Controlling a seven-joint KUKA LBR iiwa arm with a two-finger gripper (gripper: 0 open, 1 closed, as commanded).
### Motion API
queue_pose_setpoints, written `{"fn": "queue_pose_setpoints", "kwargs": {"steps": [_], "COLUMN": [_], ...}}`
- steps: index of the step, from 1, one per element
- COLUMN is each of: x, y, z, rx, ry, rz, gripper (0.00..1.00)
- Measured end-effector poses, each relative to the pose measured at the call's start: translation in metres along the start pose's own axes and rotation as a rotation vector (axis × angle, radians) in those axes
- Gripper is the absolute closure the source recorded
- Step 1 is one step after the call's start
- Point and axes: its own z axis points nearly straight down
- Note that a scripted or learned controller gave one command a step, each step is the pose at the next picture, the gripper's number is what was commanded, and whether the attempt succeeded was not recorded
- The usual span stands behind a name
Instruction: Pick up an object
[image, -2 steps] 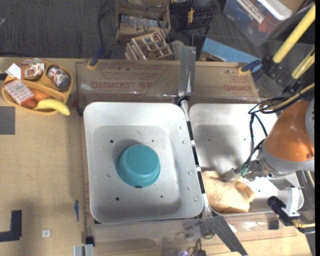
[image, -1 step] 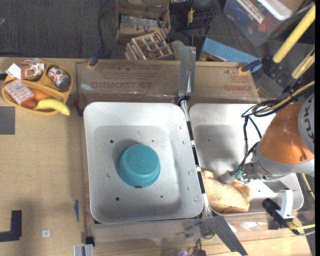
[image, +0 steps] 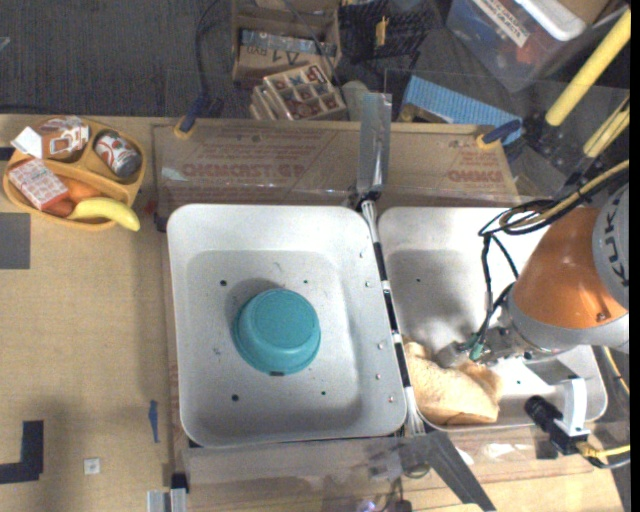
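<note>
- A tan, crumpled soft object (image: 452, 388) lay in the right bin (image: 430, 250), against that bin's near edge and close to its left wall.
- The hand (image: 478, 350) sat low in the same bin, just above the object's upper right part; whether it touched or gripped the object could not be told, and its state could not be made out.
- The arm (image: 570, 285), grey with an orange band, covered much of the right bin's right half, with black cables looping over it.
- The left bin (image: 200, 240) held a teal bowl (image: 278, 330), turned upside down near its middle, well apart from all four walls.
- The two bins stood side by side, their inner rims touching along the middle of the surface (image: 80, 350).
- At the far left corner of the surface a yellow tray (image: 25, 195) held a banana (image: 106, 211) and small packaged foods.
- The far part of the right bin's floor lay bare.
</note>
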Motion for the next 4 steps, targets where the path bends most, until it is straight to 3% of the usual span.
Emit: {"fn": "queue_pose_setpoints", "kwargs": {"steps": [1,2,3,4], "x": [0.000,0.000,0.042,-0.001], "y": [0.001,0.001,0.047,0.003], "z": [-0.010,-0.010,-0.095,-0.018], "rx": [-0.004,-0.004,0.009,0.012], "ry": [0.000,-0.001,0.006,0.007], "rz": [0.002,0.002,-0.120,0.092], "gripper": [1.00,0.00,0.00,0.00]}}
